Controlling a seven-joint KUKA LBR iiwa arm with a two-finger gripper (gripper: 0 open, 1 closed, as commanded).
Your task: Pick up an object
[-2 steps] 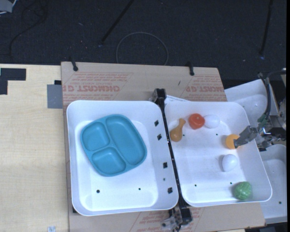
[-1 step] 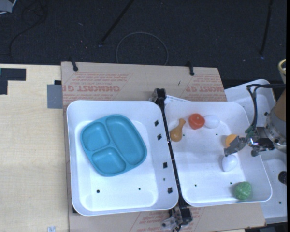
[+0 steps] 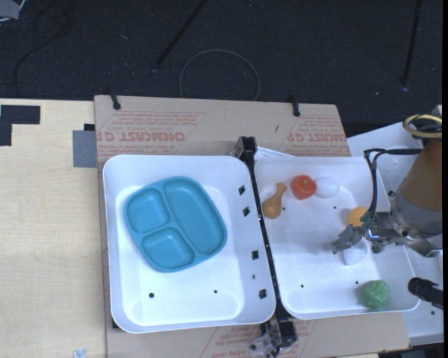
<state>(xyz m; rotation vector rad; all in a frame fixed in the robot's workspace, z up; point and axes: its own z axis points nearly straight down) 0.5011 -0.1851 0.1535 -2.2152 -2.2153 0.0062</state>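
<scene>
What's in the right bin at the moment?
In the right bin: a tan drumstick, a red ball, a white piece, a yellow piece and a green ball. The gripper covers whatever lies beneath it.

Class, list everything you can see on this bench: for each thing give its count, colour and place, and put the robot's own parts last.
Bins: two, white, side by side.
Divided plate: one, blue, left bin.
Wooden piece: one, tan, right bin near the divider.
Ball: one, red, right bin's far side.
White object: one, beside the ball.
Green object: one, right bin's near right corner.
Orange object: one, beside the gripper.
Gripper: one, grey, over the right bin.
Arm: one, from the right.
</scene>
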